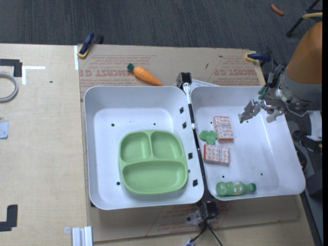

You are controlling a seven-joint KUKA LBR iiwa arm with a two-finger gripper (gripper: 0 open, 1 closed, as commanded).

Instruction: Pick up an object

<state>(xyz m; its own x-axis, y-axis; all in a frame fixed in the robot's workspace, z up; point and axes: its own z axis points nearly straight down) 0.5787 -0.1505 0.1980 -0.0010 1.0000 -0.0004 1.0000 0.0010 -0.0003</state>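
A wooden bench (pixel 41 163) seen from above at a slant carries two shallow white bins side by side on a sheet of cardboard (pixel 154 65).

The left bin (pixel 97 137) holds one thing: a pale green divided plate (pixel 152 161) with three compartments, lying flat near the bin's middle.

The right bin (pixel 277 168) holds four small items, all gathered toward its left half. A red and white snack box (pixel 223 128) lies flat, with a second, similar box (pixel 216 154) just below it. A small green leaf-shaped toy (pixel 208 136) sits just to the left of the two boxes, close to the wall shared with the left bin. A green bottle (pixel 234 188) lies on its side near the bin's front edge, its cap pointing right, apart from the boxes.

The grey robot arm (pixel 302 86) with its orange band (pixel 309 50) comes in from the right. Its claw (pixel 259 111) hangs over the upper right part of the right bin, to the right of the upper snack box and apart from it. The claw's fingers look spread somewhat, and nothing is seen between them; none of the items in the bin is being held.

Outside the bins, a toy carrot (pixel 145 75) lies on the cardboard behind the left bin. Blue and yellow clamps sit at the cardboard's back corners, one on the left (pixel 86 44) and one on the right (pixel 258 57). A white ring (pixel 7 87) lies at the bench's far left edge.
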